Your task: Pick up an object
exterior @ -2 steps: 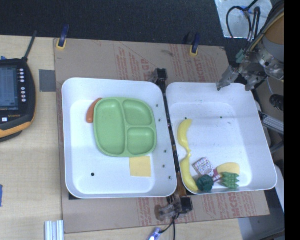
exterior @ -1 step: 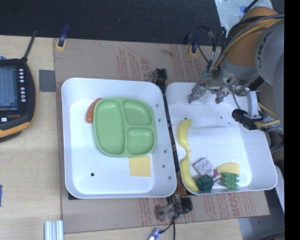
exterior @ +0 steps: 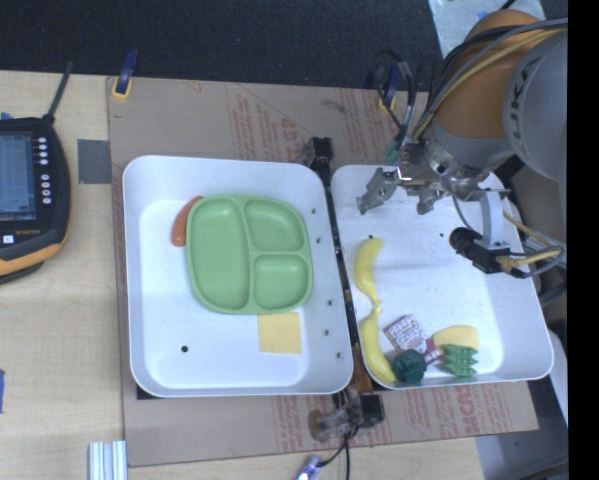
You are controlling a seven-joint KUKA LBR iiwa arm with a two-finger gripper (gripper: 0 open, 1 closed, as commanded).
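Note:
My gripper hangs over the far edge of the right bin, its two fingers spread apart with nothing between them. Below it a yellow banana lies along the bin's left wall. Near the front of that bin sit a small red-and-white packet, a dark green toy, a yellow piece and a bright green toy. The left bin holds a green divided plate, an orange-red object partly hidden under the plate's left rim, and a yellow square.
A teach pendant lies on the bench at far left. The arm's body and cables cover the right bin's far right corner. A black clamp sits between the bins at the back.

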